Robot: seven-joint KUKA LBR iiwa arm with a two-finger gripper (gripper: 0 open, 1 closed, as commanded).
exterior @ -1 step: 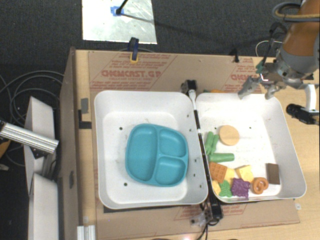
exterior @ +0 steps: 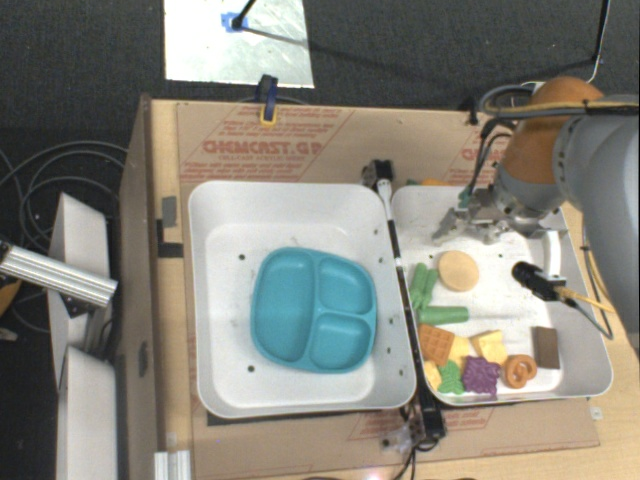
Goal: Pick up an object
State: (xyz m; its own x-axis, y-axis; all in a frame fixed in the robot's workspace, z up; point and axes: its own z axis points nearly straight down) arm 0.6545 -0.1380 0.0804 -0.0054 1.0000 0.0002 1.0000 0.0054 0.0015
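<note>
My gripper (exterior: 470,230) hangs over the back of the right bin (exterior: 590,368), open, with nothing between its fingers. Just in front of it a round tan cookie (exterior: 459,270) lies on the bin floor. Two green pieces (exterior: 423,286) (exterior: 443,315) lie along the bin's left side. Near the front are a waffle (exterior: 436,342), yellow cheese (exterior: 490,346), purple grapes (exterior: 481,374), a small brown pretzel (exterior: 518,370) and a dark brown block (exterior: 545,347).
The left bin (exterior: 220,218) holds a teal plate (exterior: 312,309) with three compartments. A divider rail (exterior: 395,268) runs between the two bins. Cardboard (exterior: 260,143) lies under both bins, and cables run off to the left.
</note>
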